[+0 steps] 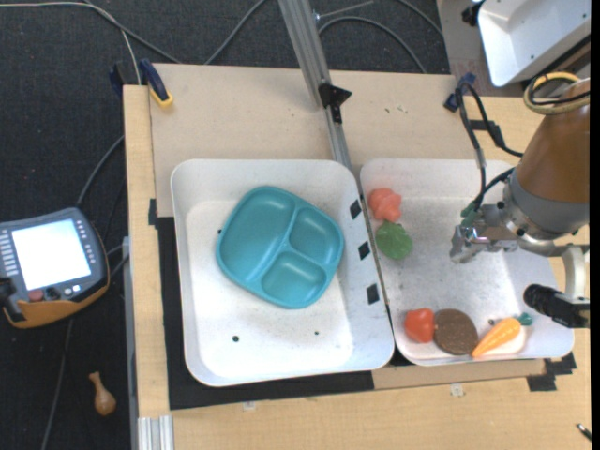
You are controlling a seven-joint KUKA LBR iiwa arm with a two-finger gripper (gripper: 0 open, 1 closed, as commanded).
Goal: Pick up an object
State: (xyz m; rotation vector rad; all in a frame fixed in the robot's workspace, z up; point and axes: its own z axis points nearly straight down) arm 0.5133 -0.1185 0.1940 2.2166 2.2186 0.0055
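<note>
Robot lab, teach pendant (52, 265), loose cables (84, 12)

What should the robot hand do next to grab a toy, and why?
Probably slide toward the green toy and lower over it. The gripper hangs above bare floor of the right bin, holding nothing, and that toy lies closest, beside the pinkish-orange one.

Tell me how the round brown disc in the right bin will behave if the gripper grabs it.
The round brown disc looks flat and low, so it probably won't roll. Lying flat, it offers little edge to pinch and may slip. It touches the red tomato-like piece, which would likely get nudged.
</note>
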